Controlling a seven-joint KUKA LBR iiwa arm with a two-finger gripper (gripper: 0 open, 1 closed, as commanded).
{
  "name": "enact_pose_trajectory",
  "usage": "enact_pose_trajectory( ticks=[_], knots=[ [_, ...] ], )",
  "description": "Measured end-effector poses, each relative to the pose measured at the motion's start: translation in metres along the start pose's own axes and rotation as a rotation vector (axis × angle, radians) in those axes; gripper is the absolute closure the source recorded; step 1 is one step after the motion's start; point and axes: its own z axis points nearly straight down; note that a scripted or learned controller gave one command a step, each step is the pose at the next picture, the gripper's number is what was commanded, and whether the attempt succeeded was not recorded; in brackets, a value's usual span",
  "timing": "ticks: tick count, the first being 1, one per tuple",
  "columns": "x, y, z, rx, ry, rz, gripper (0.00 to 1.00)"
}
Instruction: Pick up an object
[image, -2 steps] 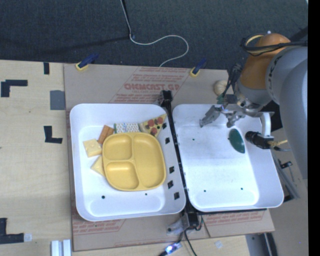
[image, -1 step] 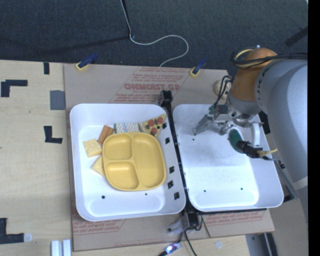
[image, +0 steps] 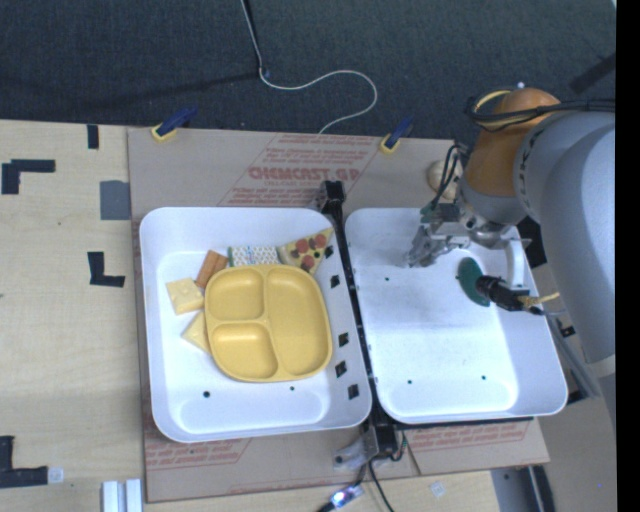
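On the counter (image: 60, 300) we see our end effector (image: 428, 245) over the right shallow white bin (image: 450, 395); its grip state we cannot tell.

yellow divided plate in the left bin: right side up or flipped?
Right side up. The yellow three-compartment plate shows its raised dividers and hollow sections facing the camera, lying flat in the left white bin over several small items.

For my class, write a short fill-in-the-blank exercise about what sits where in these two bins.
1. The yellow divided plate lies in the ____ bin.
2. The plate has ____ compartments.
3. The gripper is above the ____ bin.
4. The green object lies in the ____ bin.

Missing words: left; three; right; right
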Motion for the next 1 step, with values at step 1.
enact_pose_trajectory(
  ticks=[1],
  knots=[
    [-0.0028, 0.0007, -0.0629, -0.006, 0.001, 0.003, 1.00]
  ],
)
